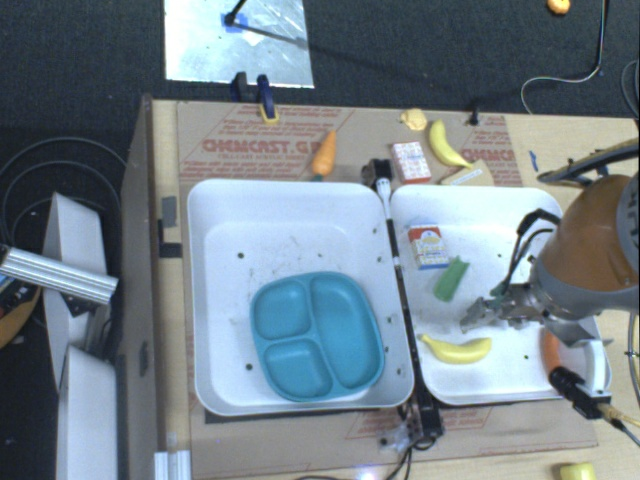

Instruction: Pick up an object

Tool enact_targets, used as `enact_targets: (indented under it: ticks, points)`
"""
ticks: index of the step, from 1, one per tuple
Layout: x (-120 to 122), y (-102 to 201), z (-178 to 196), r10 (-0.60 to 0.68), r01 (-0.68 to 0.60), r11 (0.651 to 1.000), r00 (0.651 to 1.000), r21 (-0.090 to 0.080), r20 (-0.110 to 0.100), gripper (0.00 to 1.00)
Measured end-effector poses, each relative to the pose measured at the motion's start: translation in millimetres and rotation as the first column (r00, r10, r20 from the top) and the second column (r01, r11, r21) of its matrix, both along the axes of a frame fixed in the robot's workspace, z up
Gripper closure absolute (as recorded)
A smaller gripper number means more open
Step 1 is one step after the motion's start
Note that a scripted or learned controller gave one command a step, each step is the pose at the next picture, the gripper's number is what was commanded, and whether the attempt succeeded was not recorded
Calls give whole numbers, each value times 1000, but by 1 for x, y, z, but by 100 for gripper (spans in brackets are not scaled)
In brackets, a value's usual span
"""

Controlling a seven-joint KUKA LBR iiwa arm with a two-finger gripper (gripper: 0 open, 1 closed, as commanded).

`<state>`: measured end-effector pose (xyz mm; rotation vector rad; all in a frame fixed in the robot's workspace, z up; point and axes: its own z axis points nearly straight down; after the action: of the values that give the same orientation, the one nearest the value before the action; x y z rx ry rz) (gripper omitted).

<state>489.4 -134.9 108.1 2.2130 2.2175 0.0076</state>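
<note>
Grey gripper [478, 314] of the arm hangs low over the right white bin [520, 208], just above a yellow banana [457, 348]; whether it is wide or narrow cannot be told. A green oblong block [451, 278] and a small red-and-white carton [429, 246] lie nearby. The left white bin [230, 218] holds a blue compartment tray [315, 334].

Blue tray [316, 336] sits in the left bin [215, 218]. On the bench behind: carrot [323, 154], small box [410, 162], banana [443, 145]. Foil sheet [236, 26] lies on the floor beyond.
</note>
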Motion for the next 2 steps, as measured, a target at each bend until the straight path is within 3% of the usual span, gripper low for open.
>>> enact_targets:
  ticks: [1, 2]
  points:
    - [60, 29, -25, 7, -7, 1000, 1000, 3, -5, 0]
    - [134, -48, -22, 0, 0, 1000, 1000, -3, 0, 0]
